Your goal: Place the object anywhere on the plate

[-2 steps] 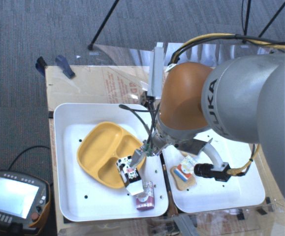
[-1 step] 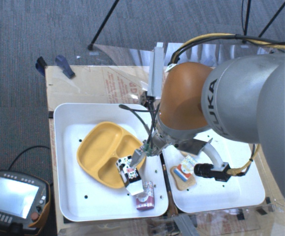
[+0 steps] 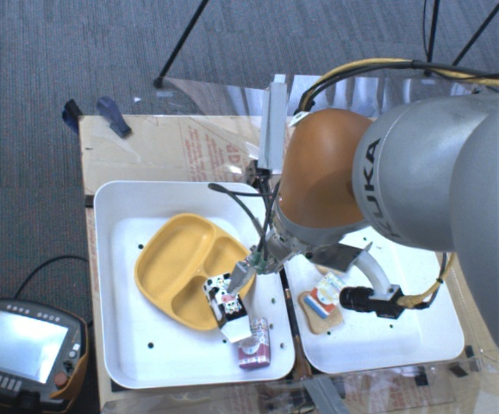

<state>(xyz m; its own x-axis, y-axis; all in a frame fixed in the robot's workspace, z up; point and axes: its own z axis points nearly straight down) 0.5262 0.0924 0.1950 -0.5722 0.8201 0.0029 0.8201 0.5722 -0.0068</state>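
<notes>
A yellow divided plate [image 3: 180, 261] lies in the left bin [image 3: 115, 231]. A small white carton with black spots [image 3: 223, 301] rests on the plate's lower right rim, tilted. My gripper [image 3: 242, 274] hangs just above and to the right of that carton, close to its top end or touching it; I cannot tell which. The bulky grey and orange arm hides the gripper's upper part.
A maroon and white pack [image 3: 254, 350] lies just below the carton, near the left bin's front right corner. In the right bin [image 3: 421, 335] a tan toy with red and blue stripes [image 3: 321, 308] sits near the left wall. A teach pendant [image 3: 25, 348] lies off the bench, lower left.
</notes>
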